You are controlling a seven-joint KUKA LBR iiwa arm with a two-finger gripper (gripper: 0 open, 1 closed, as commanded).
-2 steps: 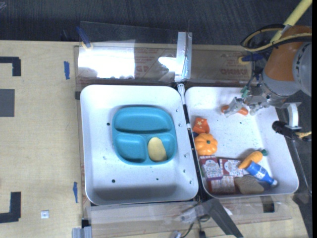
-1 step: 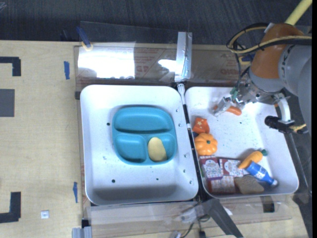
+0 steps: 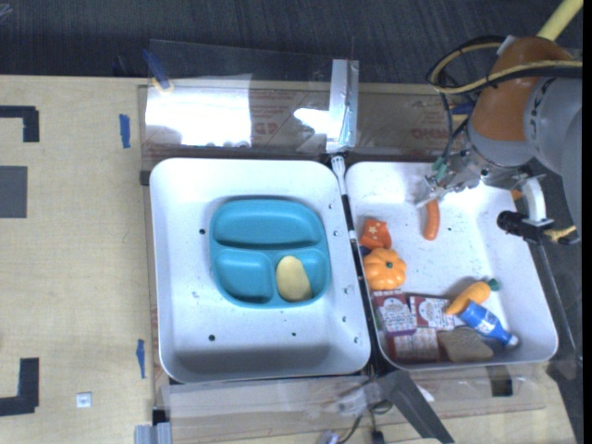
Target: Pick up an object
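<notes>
My gripper [image 3: 438, 185] hangs over the back of the right bin [image 3: 518, 248], below the arm's orange band. A slim orange-red sausage [image 3: 431, 219] stands lengthwise just below the gripper, its upper end at the gripper's tip; whether it is held or lies on the bin floor I cannot tell. Along the bin's left wall sit a small red-orange pepper [image 3: 375, 233] and a little orange pumpkin [image 3: 384, 268]. At the front lie a carrot [image 3: 469, 295], a blue bottle [image 3: 487, 325], red-and-white packets [image 3: 407, 314] and a brown piece [image 3: 462, 345].
The left bin [image 3: 176, 248] holds a blue divided tray [image 3: 264, 239] with a yellow oval fruit [image 3: 293, 277] in its front right compartment. A clear plastic sheet and a metal divider [image 3: 341, 104] stand behind the bins. Cables loop above the arm.
</notes>
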